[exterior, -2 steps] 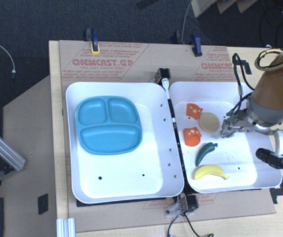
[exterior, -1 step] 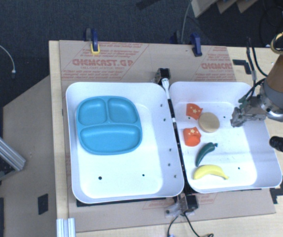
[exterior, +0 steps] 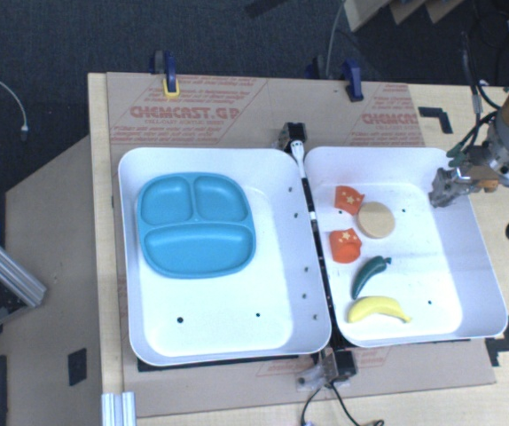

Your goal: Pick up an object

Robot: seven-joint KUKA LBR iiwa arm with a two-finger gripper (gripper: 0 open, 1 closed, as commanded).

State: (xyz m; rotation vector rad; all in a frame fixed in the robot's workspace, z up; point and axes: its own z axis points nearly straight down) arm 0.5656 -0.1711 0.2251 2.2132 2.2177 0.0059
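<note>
Looking down at a slant on a bench w/ two shallow white bins side by side. Left bin point(exterior: 148, 327) holding a blue divided plate point(exterior: 198, 224), lying flat toward its upper left. Right bin point(exterior: 454, 264) holding five small toy foods, grouped in its left half: a red piece point(exterior: 349, 199) at top, a tan round disc point(exterior: 377, 220) touching it at lower right, a second red piece point(exterior: 345, 245) just below, then a green pepper point(exterior: 371, 274), and a yellow banana point(exterior: 378, 310) nearest the front rim. Gripper point(exterior: 450, 185) hovering at the right bin's upper right edge, well apart from the foods, w/ nothing between its tips; open or closed – can't tell at this size. Task-wise: apparently nothing picked yet. Remaining, judging from this layout: choosing an item, moving over it, descending, closing, lifting.
</note>
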